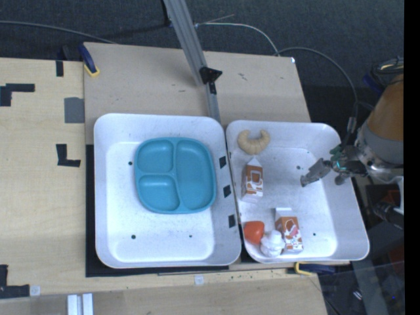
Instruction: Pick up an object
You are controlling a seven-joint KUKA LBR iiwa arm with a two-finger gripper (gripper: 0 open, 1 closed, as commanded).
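At 3 o'clock of right bin [328, 133], your pincer [315, 173] hovers; spread cannot tell, nothing seen held. Nearest carton [253, 180] sits at 9 o'clock from it, well apart. Risk: descent lands on bare floor; carton lies flat, may slide.

A single fixed camera looks down on my bench [164, 84] at a slant from above, far enough to frame both white bins, left bin [105, 195] and right bin [328, 209], in full. My arm [387, 130] enters from its right edge
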